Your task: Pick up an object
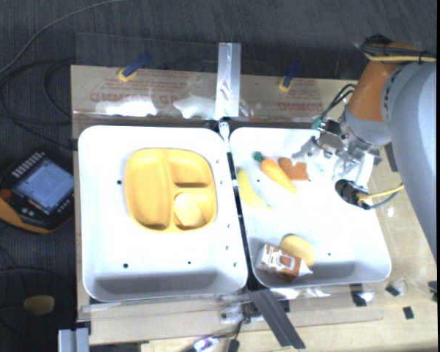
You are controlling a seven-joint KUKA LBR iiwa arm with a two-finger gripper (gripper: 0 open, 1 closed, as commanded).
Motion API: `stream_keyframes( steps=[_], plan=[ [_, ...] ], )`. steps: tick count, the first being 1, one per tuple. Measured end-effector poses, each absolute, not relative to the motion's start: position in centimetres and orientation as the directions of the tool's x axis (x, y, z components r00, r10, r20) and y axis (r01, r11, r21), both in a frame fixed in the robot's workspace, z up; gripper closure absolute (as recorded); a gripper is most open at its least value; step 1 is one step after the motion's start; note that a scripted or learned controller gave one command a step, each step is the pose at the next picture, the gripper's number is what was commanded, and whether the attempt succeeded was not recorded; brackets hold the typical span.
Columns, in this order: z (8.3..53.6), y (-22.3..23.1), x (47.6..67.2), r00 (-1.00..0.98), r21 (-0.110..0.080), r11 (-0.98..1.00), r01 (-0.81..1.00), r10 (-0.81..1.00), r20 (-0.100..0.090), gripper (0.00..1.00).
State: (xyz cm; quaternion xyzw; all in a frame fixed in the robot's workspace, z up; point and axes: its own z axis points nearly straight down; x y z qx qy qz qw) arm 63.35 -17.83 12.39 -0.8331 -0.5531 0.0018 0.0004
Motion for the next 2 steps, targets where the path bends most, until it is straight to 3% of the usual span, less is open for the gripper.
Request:
stream_keyframes(
  steps=[1,2],
  plan=[
    [9.1,-16.6,63.1,0.26,0.011,-0.26,0.966,0.966,-0.002,0.0],
    [10.3,-16.6,63.2,0.259,0.013,-0.259,0.966,0.966,-0.005,1.0]
  ],
)
